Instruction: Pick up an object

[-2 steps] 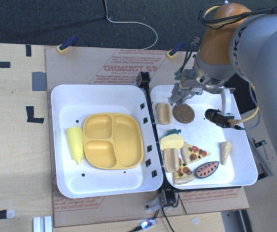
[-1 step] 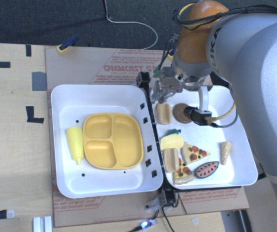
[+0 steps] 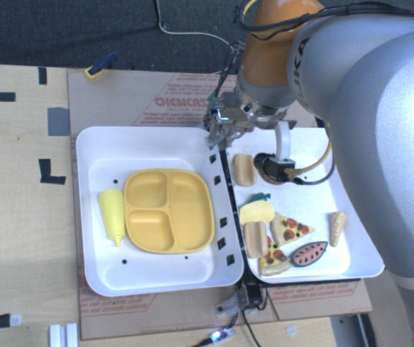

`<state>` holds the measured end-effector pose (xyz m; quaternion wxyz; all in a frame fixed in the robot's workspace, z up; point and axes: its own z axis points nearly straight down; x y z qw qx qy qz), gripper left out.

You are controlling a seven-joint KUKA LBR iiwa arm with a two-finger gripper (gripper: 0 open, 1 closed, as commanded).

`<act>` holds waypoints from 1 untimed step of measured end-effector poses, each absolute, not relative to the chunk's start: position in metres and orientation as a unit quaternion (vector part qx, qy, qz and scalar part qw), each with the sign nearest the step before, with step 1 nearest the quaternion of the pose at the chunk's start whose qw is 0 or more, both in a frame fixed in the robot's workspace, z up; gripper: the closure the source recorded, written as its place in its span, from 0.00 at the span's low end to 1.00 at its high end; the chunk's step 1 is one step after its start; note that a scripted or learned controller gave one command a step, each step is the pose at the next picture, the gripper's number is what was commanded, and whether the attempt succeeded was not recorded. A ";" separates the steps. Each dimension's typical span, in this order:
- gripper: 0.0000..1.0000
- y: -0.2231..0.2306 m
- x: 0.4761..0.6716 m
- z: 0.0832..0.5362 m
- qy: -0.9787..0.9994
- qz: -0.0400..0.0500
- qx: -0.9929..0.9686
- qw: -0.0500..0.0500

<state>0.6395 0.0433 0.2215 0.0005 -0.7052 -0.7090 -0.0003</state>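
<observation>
Camera view: bun (image 3: 244,170) near arm (image 3: 365,85), pizza (image 3: 291,229) nearby

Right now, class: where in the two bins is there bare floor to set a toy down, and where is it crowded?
Left bin: bare strips behind and in front of the yellow plate. Right bin: a patch behind the pizza slice and cone. Crowded: its near side, around the watermelon slice.

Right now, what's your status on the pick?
Gripper above the bins' shared rim, far end; no object seen in it. Bun nearest, in right bin. Rim directly below.
</observation>
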 end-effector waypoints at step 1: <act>1.00 0.095 0.657 0.228 -0.709 -0.001 -0.705 0.001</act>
